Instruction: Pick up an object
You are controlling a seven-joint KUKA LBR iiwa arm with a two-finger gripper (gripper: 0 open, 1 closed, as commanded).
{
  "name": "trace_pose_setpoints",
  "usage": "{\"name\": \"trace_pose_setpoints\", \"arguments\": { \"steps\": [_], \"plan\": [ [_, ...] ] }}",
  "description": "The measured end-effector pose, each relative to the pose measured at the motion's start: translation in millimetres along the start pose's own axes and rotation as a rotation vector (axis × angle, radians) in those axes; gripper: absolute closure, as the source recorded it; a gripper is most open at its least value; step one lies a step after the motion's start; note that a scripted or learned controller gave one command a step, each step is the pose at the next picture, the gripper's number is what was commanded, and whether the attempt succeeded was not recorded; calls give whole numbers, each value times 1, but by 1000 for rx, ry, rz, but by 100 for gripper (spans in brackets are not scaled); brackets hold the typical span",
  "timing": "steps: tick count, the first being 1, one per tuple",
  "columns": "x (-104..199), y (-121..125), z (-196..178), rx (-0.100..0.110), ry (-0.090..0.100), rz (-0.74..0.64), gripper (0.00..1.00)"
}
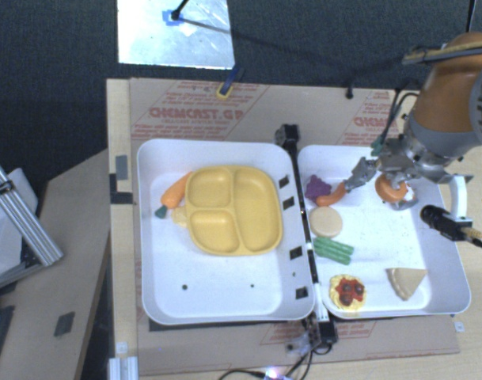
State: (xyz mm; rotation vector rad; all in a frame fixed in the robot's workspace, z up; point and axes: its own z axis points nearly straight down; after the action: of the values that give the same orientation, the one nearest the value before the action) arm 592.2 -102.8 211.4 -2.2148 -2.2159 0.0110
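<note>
The right bin (442, 287) holds several toy foods. At its back left lie a purple grape bunch (317, 186) and an orange sausage (331, 199). Below them are a cream round biscuit (327, 223), green beans (333, 249), a small pizza (348, 290) and a tan bread wedge (406, 282). An orange ring-shaped piece (393, 191) lies at the back. My gripper (364, 175) hangs low over the back of this bin, between the sausage and the orange ring, its tip close to the sausage's right end. I see nothing held in it.
The left bin (157, 283) carries a yellow divided plate (229, 210) with an orange carrot (175, 190) at its left side. A black divider (300, 212) with clips runs between the bins. A black part (442, 222) juts over the right bin's right side.
</note>
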Motion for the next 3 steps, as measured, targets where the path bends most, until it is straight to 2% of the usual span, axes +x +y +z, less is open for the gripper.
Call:
{"name": "trace_pose_setpoints", "arguments": {
  "steps": [1, 2, 3],
  "plan": [
    [0, 3, -7, -12, -1, -2, 0],
    [-2, 0, 35, -10, -1, -1, 0],
    [1, 3, 98, -8, 0, 0, 0]
  ]
}}
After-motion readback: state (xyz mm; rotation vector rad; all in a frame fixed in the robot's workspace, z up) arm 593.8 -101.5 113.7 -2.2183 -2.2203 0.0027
